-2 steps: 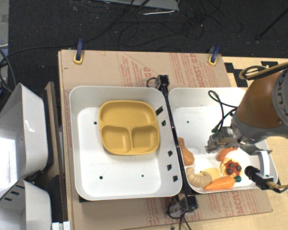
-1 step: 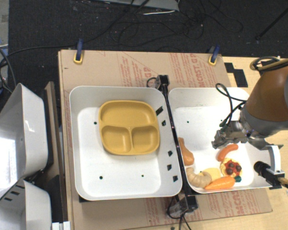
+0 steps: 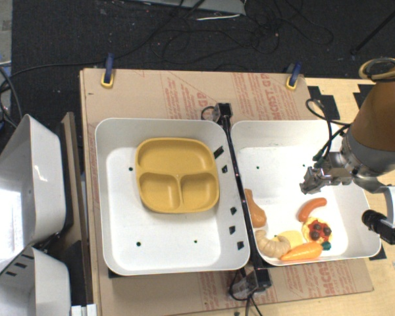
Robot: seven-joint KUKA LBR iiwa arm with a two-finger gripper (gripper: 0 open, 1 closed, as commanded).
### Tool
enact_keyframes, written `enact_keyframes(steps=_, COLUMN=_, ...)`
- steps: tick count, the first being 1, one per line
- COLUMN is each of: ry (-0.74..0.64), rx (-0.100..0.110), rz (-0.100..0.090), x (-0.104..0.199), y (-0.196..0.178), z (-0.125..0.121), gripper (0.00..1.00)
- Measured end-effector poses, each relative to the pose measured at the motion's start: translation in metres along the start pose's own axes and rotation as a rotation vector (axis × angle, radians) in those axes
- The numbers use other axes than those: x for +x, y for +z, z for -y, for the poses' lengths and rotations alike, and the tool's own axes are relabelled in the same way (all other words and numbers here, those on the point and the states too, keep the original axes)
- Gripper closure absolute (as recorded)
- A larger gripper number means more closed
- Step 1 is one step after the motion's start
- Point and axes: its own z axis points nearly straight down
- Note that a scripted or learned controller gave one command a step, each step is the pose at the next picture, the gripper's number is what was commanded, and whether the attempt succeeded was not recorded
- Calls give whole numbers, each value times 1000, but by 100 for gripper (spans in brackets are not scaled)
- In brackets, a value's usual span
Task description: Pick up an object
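Orange toy carrot (image 3: 304,251) lies just below the sausage (image 3: 312,208), itself just below-right of the gripper (image 3: 311,183) — whose grasp I cannot tell — so a descent may clip the crowded pastry (image 3: 318,230) and croissant (image 3: 272,244), scattering them.

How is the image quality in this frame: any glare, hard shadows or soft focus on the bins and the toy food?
Camera view: lighting is even and bright; the left bin and right bin look near blown-out white, with faint shadow along their walls. The yellow divided plate is sharp. The gripper is dark and slightly soft, finger detail unreadable. The sausage and carrot are small but distinct.
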Motion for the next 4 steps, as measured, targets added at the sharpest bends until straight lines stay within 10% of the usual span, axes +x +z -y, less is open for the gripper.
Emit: enact_keyframes(steps=4, ry=-5, rx=3, rz=-3, x=194, y=12, z=-66, gripper=100)
